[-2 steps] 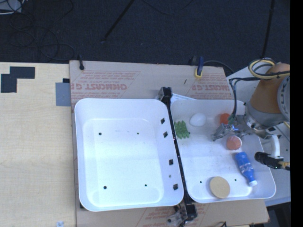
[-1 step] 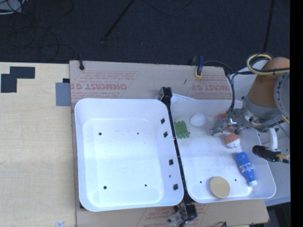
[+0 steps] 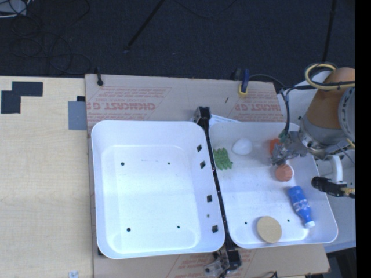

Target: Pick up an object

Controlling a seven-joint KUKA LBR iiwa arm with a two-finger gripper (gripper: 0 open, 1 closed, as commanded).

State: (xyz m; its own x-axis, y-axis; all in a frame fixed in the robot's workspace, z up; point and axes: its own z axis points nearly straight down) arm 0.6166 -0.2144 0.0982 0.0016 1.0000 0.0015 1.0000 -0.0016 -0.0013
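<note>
The arm reaches in from the right and its gripper (image 3: 284, 155) sits low over the right bin (image 3: 243, 225), directly above a small orange-pink round object (image 3: 283, 173) that lies near the bin's right-hand side. The gripper's tip looks to be just at or touching the top of that object, but whether its fingers are apart or together cannot be told from this slanted view, and nothing is visibly held between them.

To do this step well, the gripper should probably centre squarely over the round object before closing, since a rounded body will likely squirt sideways if pinched off-centre. A straight descent, a close, then a vertical lift seems safest.

The round object has no clear long axis, so approach angle matters little. Should the program go for the blue bottle (image 3: 301, 206) instead, just below and right of it, that one lies on its side with its long axis running from upper left to lower right, white cap toward the lower right; the fingers should close across that axis.

Elsewhere in the right bin lie a tan disc (image 3: 269, 229), a white lump (image 3: 242, 147) and a green leafy piece (image 3: 222, 158).
</note>
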